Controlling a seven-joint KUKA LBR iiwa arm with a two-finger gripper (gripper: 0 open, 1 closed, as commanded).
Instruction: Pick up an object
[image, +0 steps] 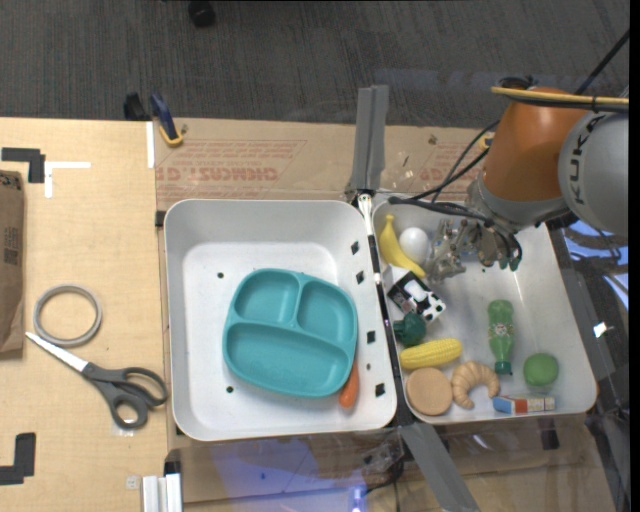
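Two shallow white bins sit side by side on the bench: the left bin (190, 260) and the right bin (560, 300). Over the right bin's upper part hangs the grey arm with its orange band (535, 140), the largest thing in view after the bins. In the left bin lies a teal plastic divided plate (290, 333), with a small orange carrot (348, 390) touching its lower right edge. The right bin holds the smaller toys: a yellow banana (395, 250) along the left wall, a white ball (413, 241) just beside it, a black-and-white cow figure (418, 297), a dark green piece (409, 329), a yellow corn cob (431, 353), a tan round biscuit (430, 391), a croissant (475, 381), a green bottle (500, 335), a green lime-like ball (541, 370) and a small white tube (523, 404). The metal two-finger gripper (470, 248) sits low near the white ball; whether it is spread or closed cannot be told from this angle. Nothing shows between its tips, so by my reading the pick is not yet made, and every toy lies on the bin floor.
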